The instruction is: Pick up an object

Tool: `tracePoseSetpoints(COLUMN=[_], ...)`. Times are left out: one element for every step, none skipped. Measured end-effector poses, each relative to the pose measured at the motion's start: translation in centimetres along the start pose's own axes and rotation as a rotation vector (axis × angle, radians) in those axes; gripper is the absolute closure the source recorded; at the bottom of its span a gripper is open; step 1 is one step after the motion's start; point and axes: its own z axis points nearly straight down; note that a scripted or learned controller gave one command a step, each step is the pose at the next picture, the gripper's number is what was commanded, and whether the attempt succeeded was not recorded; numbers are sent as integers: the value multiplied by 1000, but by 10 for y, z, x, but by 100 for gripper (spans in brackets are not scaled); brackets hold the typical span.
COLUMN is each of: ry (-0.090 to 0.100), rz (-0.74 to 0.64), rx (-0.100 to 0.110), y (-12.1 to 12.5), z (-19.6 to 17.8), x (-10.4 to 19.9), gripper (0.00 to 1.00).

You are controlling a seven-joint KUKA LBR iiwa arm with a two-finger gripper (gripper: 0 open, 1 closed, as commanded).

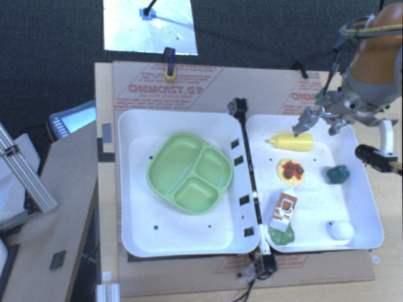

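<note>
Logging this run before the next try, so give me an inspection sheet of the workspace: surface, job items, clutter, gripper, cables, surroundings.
Surface: two white bins; left bin, right bin.
Job's things: in the right bin, yellow bottle lying on its side, small pizza toy, dark green block, white ball, carton lying partly on a green piece.
Clutter: green divided plate in the left bin.
Gripper: gripper just above the bottle's cap end; finger state unclear.
Cables: wires below the bins' divider.
Surroundings: cardboard sheet under the bins.
</note>
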Motion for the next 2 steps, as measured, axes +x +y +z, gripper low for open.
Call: tracePoseSetpoints(ry=[0, 1], rz=[1, 3], rx=[3, 4], y=[4, -1], z=[61, 123], x=[4, 3], gripper=[0, 0])
